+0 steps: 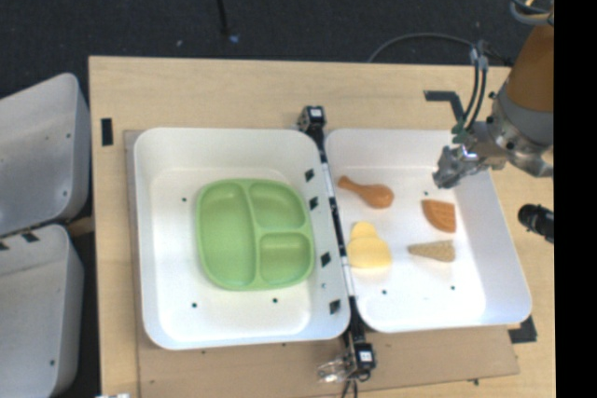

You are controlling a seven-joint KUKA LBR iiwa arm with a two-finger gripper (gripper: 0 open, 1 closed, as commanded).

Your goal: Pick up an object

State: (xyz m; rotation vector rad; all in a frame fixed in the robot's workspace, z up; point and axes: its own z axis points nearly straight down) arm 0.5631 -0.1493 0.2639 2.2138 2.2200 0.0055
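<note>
The right bin (494, 294) holds several food toys: an orange-brown drumstick (367, 192) near its left wall, a yellow pear-like piece (367, 249) below it, an orange wedge (439, 214) and a tan flat slice (433, 251) further right. My gripper (450, 171) hangs over the upper right part of this bin, just above and slightly right of the orange wedge, with nothing visibly between its fingers. The grey arm with its orange band (532, 79) comes in from the right edge.
The left bin (154, 200) carries a green divided plate (254, 232). A black divider with clips (328, 228) runs between the bins. Cables (420, 42) loop behind the arm. White panels (37, 154) stand left of the bench.
</note>
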